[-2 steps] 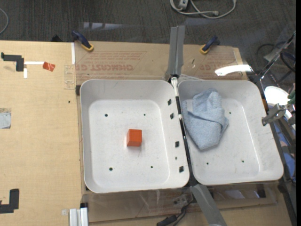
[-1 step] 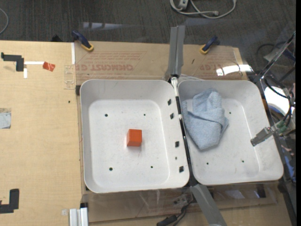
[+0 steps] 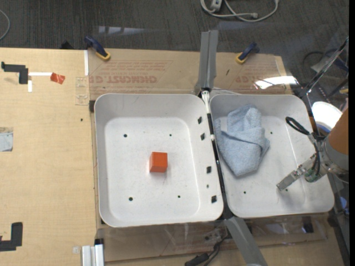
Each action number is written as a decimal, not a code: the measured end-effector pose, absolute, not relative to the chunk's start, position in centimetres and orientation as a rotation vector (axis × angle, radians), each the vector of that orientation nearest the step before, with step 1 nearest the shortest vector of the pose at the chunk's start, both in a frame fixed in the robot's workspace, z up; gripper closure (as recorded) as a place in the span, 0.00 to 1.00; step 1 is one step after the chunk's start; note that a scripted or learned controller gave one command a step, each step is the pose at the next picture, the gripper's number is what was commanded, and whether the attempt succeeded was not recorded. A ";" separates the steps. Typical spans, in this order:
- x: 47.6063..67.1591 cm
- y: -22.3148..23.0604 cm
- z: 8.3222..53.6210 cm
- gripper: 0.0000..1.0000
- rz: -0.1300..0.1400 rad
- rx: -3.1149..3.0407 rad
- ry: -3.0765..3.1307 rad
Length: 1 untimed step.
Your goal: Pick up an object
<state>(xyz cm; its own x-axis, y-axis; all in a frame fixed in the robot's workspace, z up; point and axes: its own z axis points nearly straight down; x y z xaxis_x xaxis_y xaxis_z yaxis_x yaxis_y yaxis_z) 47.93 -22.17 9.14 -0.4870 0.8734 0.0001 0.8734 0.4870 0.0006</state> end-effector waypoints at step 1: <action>49.4 -15.5 9.1 0.00 0.001 1.401 2.813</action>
